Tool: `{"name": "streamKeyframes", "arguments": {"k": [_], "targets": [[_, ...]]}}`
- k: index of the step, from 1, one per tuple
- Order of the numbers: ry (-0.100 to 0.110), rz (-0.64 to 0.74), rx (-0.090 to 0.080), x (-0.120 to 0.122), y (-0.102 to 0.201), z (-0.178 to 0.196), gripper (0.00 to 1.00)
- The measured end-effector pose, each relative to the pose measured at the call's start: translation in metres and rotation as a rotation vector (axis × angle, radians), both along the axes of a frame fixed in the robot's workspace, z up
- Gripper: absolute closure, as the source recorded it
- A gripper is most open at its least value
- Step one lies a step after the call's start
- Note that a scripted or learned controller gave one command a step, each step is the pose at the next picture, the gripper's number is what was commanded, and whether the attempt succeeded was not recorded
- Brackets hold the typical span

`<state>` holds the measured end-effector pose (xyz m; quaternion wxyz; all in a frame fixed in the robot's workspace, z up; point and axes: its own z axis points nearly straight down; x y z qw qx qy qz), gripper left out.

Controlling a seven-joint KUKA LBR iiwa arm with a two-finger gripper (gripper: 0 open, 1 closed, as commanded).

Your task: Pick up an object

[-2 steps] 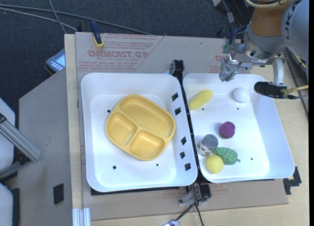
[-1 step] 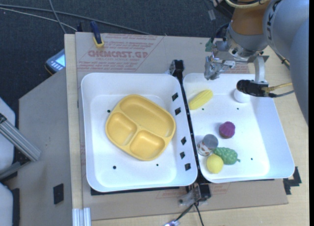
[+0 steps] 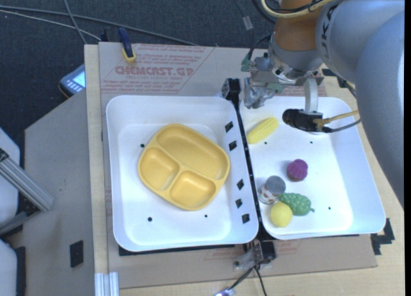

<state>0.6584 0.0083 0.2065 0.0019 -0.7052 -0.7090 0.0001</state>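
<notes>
Grey arm [image 3: 359, 38], orange-banded, reaching in from the right over the far edge of the right bin [image 3: 359, 179]. Gripper [image 3: 257, 95]: hangs just above the yellow corn [image 3: 262, 130]; whether it is spread or closed cannot be told, and nothing is seen in its grasp. Step judged: approach, pick not yet made. Next move calls for a short descent onto the corn (near the bin's left wall). Corn: small, oblong, ribbed, lying slantwise.
</notes>
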Motion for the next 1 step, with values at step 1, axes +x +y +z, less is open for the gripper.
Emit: {"name": "streamKeyframes", "arguments": {"k": [1], "targets": [[0.000, 0.000, 0.000, -0.0060, 0.0532, -0.0003, 1.00]]}}
